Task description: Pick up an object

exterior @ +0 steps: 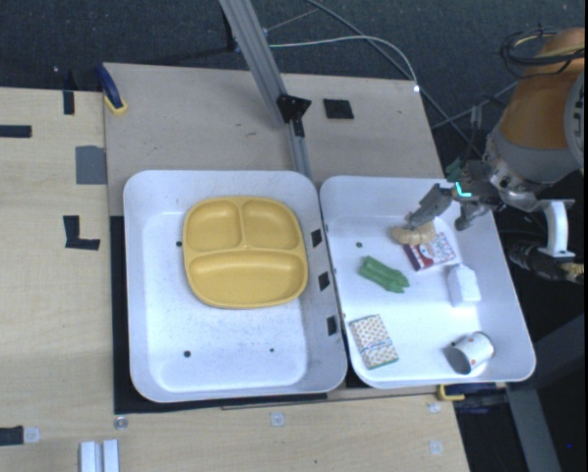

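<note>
The gripper (419, 222) hangs over the right bin (496, 347) near its far edge — just above a tan object (408, 234); I cannot tell its grip state.

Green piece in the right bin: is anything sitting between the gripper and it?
Partly. The gripper is over the tan lump at the right bin's far side. The green piece lies nearer the camera, apart from the lump. The red-and-white packet sits beside that line, not touching the green piece.
</note>
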Robot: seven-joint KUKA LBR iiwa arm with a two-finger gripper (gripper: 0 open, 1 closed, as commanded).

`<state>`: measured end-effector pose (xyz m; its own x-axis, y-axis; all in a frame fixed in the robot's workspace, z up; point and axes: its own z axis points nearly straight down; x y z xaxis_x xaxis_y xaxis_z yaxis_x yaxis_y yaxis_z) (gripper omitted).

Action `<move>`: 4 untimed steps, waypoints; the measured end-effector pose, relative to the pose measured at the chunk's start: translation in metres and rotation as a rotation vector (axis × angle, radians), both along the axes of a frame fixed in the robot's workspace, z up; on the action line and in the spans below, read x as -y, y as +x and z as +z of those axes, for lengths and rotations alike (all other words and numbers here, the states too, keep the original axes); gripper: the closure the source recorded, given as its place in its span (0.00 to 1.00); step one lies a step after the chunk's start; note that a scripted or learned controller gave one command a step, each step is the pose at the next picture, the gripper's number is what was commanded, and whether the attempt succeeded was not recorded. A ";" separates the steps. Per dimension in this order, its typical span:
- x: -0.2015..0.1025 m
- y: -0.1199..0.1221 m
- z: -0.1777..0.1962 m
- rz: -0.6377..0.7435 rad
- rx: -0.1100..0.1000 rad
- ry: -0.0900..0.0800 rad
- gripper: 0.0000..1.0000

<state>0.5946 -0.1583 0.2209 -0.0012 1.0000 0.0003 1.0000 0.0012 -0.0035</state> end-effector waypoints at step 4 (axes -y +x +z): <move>0.011 -0.001 -0.131 -0.001 0.015 -0.009 0.00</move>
<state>0.5934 -0.1690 0.0896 0.0001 1.0000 -0.0091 0.9999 0.0000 0.0114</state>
